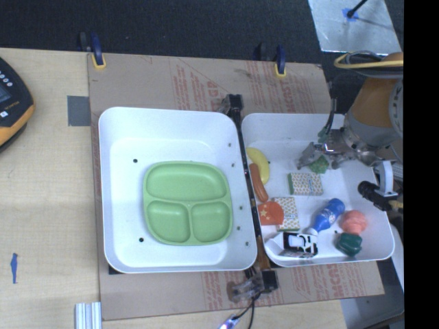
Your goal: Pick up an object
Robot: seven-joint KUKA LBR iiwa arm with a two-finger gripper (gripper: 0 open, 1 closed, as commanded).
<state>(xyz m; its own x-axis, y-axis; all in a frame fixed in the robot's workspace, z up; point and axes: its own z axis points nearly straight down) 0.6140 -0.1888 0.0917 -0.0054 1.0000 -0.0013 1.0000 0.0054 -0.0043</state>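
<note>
The right bin (288,130) holds several small objects. Among them are a yellow banana (259,162), a red sausage (258,184), a patterned square block (305,183) and a blue bottle (328,214). My gripper (317,155) hangs low over the bin's far middle, reaching in from the right. A small green-grey thing (319,164) lies directly beneath it, partly hidden by it. I cannot see whether the two touch.
A pink ball (354,220), a dark green piece (348,244), a black-and-white item (300,243) and a red-orange item (270,213) crowd the right bin's near side. The left bin (116,184) holds a green divided plate (186,202). An orange-edged device (10,108) sits far left.
</note>
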